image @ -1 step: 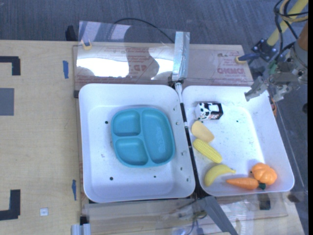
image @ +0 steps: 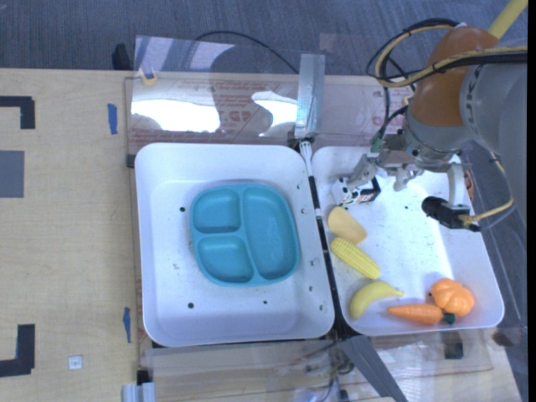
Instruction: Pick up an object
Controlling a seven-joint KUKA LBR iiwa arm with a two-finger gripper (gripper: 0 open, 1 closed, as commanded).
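My gripper (image: 381, 177) hangs over the far left part of the right bin (image: 479, 254), its fingers spread open with nothing between them. Just below and left of it lies a small black-and-white toy (image: 358, 193). Nearer the front along the bin's left side lie a pale yellow lemon-shaped piece (image: 346, 224), a corn cob (image: 355, 258) and a banana (image: 373, 296). A carrot (image: 416, 312) and an orange pumpkin-like piece (image: 453, 296) rest at the bin's front right.
The left bin (image: 159, 249) holds a blue divided plate (image: 245, 233). A metal post (image: 310, 99) stands behind the divide between the bins. The arm's grey body and orange band (image: 456, 69) with cables hang over the right bin's far side.
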